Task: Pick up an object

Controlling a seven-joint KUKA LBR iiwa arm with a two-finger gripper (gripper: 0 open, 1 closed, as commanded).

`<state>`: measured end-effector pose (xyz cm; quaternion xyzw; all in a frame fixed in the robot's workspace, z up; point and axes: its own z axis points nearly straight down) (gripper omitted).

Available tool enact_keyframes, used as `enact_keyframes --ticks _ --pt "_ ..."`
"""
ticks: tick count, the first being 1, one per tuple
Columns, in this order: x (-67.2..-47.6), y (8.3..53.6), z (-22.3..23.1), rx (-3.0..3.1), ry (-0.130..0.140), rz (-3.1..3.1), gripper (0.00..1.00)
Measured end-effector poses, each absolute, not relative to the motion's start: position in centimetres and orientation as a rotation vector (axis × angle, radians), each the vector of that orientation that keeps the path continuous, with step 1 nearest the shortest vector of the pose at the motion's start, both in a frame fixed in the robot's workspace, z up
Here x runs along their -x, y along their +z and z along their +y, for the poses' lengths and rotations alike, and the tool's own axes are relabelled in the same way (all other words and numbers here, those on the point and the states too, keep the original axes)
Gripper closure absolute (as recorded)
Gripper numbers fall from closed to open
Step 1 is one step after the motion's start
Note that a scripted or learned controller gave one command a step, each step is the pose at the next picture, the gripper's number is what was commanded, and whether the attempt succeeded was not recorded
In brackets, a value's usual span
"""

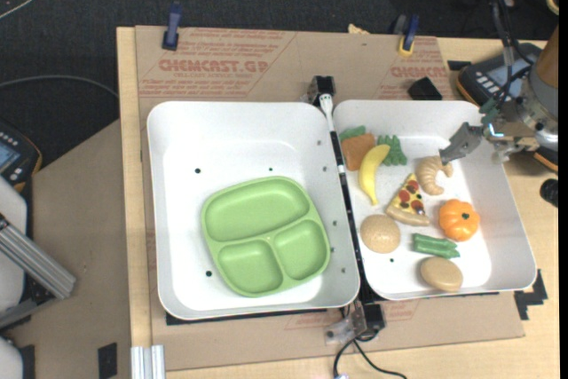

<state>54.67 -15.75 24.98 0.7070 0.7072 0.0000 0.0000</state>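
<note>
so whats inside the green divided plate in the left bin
The green divided plate sits in the left bin, and all three of its compartments show bare green. The plate itself covers the patch of bin floor under it. The toy food lies in the right bin.

Both white bins (240,129) look like smooth glossy plastic, green tray (264,234) is matte plastic, bench top (266,58) plain brown cardboard.

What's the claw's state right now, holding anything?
Claw: open or shut cannot be told; it sits over the right bin above the croissant, with nothing visible in its grasp.
</note>
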Motion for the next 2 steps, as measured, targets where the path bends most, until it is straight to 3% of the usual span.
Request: enact_keyframes --ticks 1,2 --pt "-56.8 10.6 -18.6 -2.229 -0.009 2.225 0.00" --pt "-59.7 19.0 -6.1 -2.204 0.014 2.232 0.00"
